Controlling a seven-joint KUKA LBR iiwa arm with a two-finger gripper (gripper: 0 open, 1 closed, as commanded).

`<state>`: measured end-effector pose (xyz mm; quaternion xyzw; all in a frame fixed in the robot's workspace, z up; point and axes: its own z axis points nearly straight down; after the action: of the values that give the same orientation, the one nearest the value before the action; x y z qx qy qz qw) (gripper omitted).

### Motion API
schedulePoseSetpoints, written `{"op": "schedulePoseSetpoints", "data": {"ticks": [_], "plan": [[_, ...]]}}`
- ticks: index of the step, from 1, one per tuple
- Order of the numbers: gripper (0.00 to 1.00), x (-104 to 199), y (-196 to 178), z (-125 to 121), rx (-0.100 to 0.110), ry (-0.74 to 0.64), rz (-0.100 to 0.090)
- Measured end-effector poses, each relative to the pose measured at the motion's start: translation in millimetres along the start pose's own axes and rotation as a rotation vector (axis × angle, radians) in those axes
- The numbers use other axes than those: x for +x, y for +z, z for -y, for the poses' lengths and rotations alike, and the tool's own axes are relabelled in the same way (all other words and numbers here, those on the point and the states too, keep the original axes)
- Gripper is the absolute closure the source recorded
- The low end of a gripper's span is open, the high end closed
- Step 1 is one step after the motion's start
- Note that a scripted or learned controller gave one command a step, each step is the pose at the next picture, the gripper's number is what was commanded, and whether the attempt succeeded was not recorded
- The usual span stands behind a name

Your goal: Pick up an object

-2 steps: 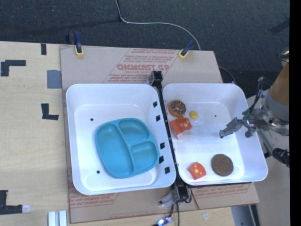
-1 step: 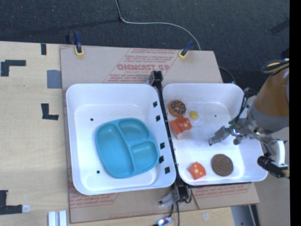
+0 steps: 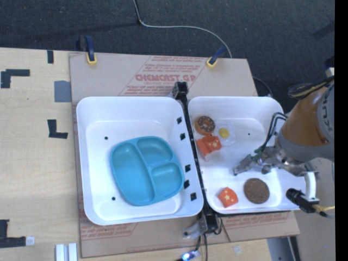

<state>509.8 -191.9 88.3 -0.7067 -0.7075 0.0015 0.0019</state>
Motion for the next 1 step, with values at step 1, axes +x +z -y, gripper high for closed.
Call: {"op": "schedulePoseSetpoints", "data": {"ticks": [1], "plan": [[1.00, 0.4, -12.7, -0.7, -0.001, -0.001, 0.000]]}}
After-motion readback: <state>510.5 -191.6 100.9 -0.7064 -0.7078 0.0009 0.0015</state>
